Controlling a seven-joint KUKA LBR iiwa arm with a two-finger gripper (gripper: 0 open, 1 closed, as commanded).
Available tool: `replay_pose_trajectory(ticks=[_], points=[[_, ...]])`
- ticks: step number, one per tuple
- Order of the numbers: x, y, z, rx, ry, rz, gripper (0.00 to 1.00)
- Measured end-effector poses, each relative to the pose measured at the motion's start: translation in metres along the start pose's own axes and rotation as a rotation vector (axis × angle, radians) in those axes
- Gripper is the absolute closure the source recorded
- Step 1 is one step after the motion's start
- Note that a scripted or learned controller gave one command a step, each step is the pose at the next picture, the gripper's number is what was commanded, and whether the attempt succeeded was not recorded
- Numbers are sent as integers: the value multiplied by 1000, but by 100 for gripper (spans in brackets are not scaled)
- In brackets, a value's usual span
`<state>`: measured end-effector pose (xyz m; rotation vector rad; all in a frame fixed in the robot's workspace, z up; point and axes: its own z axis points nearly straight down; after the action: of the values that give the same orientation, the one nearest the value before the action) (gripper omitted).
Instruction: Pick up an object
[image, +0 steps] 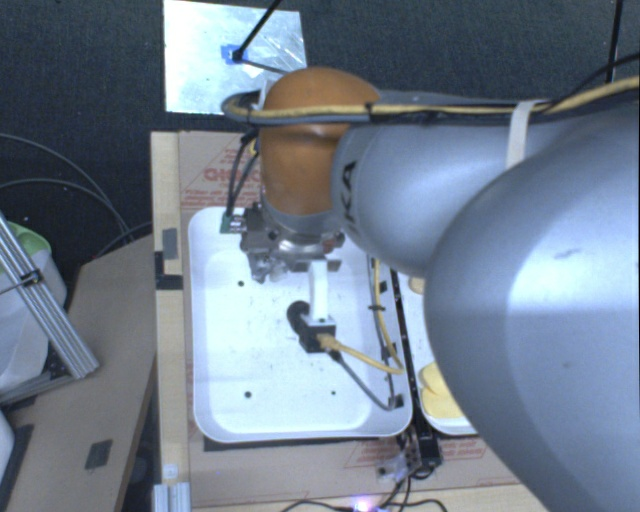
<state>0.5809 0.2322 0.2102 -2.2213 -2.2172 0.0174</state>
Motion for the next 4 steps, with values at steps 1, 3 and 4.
replay_pose_trajectory(ticks=[1,3,4], points=[[0,-72,-4,-4,5,-5,100],[-35,-64,-192,-15,8,-9,100],[-35,-64,-203,-18,9,-13,100]])
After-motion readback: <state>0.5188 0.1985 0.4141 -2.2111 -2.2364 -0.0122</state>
